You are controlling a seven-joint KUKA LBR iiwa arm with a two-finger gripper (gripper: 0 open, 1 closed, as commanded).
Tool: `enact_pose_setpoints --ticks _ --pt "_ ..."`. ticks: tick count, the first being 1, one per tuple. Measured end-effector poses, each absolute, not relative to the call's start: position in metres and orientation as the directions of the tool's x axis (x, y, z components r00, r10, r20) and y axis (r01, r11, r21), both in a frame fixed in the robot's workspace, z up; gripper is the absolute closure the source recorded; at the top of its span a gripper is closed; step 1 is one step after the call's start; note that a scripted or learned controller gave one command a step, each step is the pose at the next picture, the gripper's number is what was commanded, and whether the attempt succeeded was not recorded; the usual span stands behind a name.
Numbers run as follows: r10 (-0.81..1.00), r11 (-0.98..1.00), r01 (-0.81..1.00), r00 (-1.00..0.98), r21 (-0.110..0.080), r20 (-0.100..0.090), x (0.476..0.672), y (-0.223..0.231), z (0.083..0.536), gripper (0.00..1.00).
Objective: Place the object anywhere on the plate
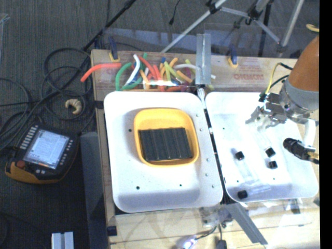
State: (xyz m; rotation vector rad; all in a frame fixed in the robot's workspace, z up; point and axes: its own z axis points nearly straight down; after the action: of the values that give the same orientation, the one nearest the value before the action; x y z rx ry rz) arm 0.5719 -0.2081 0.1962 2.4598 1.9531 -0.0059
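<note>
A yellow plate (165, 119) with a black ribbed centre lies in the left bin (155, 191). In the right bin (290, 188) lie several small black pieces, among them ones at centre-left (238, 154), right of centre (269, 151) and the front edge (241, 194). A clear plastic piece (250, 179) lies between them. My gripper (263, 118) hangs over the back of the right bin, behind the black pieces. Its fingers stand apart and I see nothing between them.
Coloured tubes (150, 71) are heaped on the bench behind the left bin. A metal post (203, 61) stands at the back between the bins. A black cylindrical part (293, 147) juts in over the right bin's right side. A handheld pendant (41, 152) lies on the floor at left.
</note>
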Motion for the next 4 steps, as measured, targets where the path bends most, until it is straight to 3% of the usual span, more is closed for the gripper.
enact_pose_setpoints --ticks 1,2,3,4 --pt "0.993 -0.121 0.993 0.121 -0.003 0.000 0.497 -0.169 0.182 1.00" --pt "0.981 0.192 0.981 -0.192 -0.002 0.001 0.484 -0.201 0.167 1.00" --pt "0.895 0.447 0.895 -0.447 0.002 -0.001 0.485 -0.165 0.200 1.00" --pt "0.663 0.748 0.663 -0.748 0.001 0.002 0.484 -0.156 0.171 1.00"
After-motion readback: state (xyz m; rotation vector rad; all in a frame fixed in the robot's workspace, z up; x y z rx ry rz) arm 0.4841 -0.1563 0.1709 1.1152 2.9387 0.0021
